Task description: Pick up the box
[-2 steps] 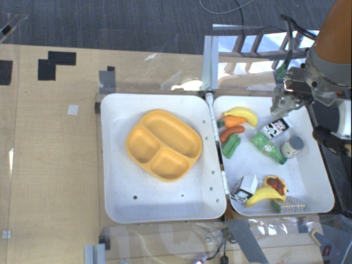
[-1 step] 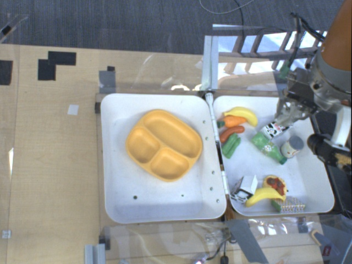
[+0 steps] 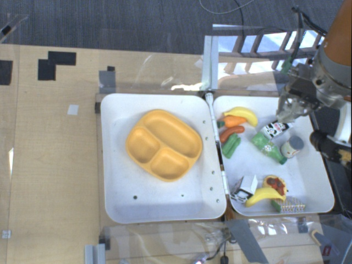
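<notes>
Several items lie in the right bin. A small white box with black patches lies near the bin's middle right, resting against a flat green box. Another small white and black box sits near the front left of this bin. My gripper hangs just above and to the right of the black-patched box, at the end of the grey arm reaching in from the right. From this angle I cannot make out any object in the gripper.
The left bin holds a yellow divided plate. In the right bin are a banana, a carrot, a green pepper, a grey can, a second banana and a pizza slice.
</notes>
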Robot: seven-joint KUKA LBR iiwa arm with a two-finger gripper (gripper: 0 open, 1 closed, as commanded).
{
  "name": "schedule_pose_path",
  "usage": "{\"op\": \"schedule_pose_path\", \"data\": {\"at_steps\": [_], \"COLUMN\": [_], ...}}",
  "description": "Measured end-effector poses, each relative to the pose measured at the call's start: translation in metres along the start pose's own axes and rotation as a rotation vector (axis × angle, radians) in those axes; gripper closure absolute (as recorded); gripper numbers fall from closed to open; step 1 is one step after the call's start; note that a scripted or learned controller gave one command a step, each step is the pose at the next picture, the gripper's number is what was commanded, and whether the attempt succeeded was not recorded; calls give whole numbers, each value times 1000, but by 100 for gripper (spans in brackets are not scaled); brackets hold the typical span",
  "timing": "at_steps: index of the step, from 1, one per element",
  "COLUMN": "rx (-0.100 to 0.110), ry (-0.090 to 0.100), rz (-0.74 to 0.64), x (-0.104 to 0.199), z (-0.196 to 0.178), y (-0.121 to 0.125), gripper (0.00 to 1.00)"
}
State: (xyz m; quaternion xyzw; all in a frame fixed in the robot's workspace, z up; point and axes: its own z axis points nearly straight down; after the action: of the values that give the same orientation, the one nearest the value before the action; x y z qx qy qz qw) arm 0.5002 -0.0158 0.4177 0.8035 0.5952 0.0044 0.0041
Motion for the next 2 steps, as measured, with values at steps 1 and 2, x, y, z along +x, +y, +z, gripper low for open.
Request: {"op": "schedule_pose_path", "data": {"at_steps": [1,2], "rx": [-5,-9], "ry": [0,1], "rz": [-9,-17], "x": [1,3], "z": [-11,-22], "y": [1,3], "gripper": [100,100]}}
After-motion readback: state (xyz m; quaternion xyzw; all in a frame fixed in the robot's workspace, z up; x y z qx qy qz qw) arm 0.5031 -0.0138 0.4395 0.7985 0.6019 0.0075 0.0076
